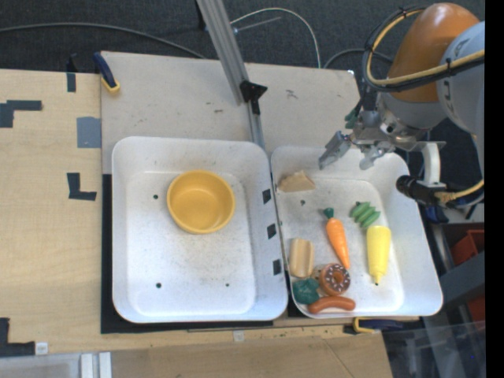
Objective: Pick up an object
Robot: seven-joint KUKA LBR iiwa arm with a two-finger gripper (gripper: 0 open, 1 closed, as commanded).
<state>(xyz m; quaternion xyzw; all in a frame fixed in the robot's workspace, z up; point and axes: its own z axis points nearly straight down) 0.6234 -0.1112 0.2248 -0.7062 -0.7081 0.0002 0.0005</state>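
Note:
My gripper [351, 155] hangs over the far edge of the right bin [417, 290], fingers spread open with nothing between them. Below it in that bin lie toy foods: a tan wedge [295, 182] at the far left, an orange carrot [338, 240], a yellow corn cob with green leaves [377, 246], a bread piece [301, 257], a chocolate doughnut [336, 278], a green piece [306, 291] and a red sausage [331, 305]. The wedge lies just left of and below the fingertips.
The left bin [142, 290] holds a yellow bowl [201, 201]. A slanted metal post [228, 46] rises behind the bins and meets their dividing edge. Cables loop on the dark floor at the back. A yellow clamp [106, 73] sits at the bench's far left corner.

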